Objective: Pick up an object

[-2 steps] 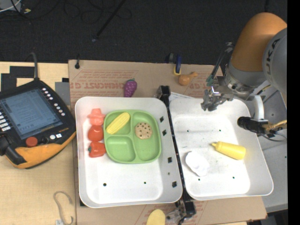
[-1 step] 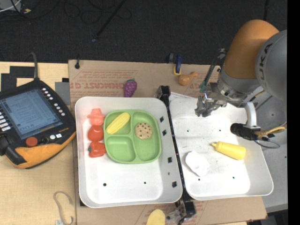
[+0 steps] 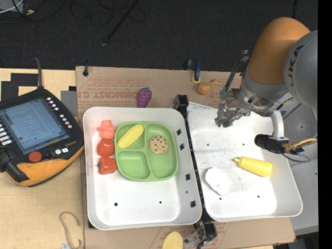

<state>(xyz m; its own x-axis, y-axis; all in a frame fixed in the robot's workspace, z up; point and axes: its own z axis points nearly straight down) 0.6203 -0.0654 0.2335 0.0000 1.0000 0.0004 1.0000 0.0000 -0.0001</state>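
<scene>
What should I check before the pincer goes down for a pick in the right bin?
1. Pincer over the right bin: ok, near its far edge.
2. Pincer free of any object: ok, nothing seen between its tips.
3. Yellow bottle reachable: ok, lying flat, nothing on it.
4. White object apart from the bottle: ok.
5. Pincer lined up above a target: not ok, both objects sit nearer the camera.
6. Pincer opening: cannot tell.

Two white bins (image 3: 142, 219) sit on brown cardboard (image 3: 114, 84). At nine o'clock, the left bin carries a green tray (image 3: 136, 167) with yellow corn (image 3: 129, 135) and a tan, dark-speckled cookie (image 3: 158, 144), red-orange toys (image 3: 106, 148) alongside. At three o'clock, a yellow bottle (image 3: 254, 166) and white lump (image 3: 218, 181). At twelve, a purple toy (image 3: 144, 97).
</scene>
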